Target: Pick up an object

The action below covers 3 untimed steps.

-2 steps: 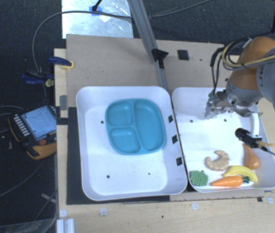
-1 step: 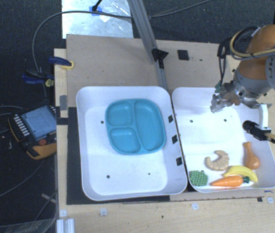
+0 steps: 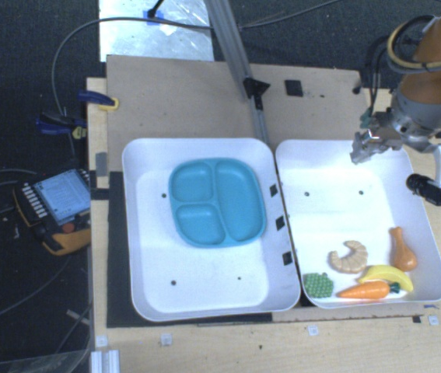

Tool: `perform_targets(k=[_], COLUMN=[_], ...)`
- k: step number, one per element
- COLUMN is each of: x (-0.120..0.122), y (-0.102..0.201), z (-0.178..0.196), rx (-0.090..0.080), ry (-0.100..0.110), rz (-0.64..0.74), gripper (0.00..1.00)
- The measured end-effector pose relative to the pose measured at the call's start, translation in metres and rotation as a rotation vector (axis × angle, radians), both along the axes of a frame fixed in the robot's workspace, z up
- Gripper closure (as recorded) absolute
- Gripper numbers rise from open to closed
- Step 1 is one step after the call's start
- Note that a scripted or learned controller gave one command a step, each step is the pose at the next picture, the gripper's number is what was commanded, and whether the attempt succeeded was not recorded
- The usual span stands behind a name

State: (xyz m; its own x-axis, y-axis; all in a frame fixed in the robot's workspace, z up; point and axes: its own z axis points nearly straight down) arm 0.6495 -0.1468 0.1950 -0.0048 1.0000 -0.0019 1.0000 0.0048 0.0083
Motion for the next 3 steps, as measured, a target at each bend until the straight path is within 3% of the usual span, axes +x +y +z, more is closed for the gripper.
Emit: perform_targets(k=[1,3], x=[0.001,0.003], y=[0.0,0.113], z=[0.026,0.034], rx=[0.001,0.004], ry=[0.003,0.005], rz=[0.001,0.007], gripper=[1.0,1.0])
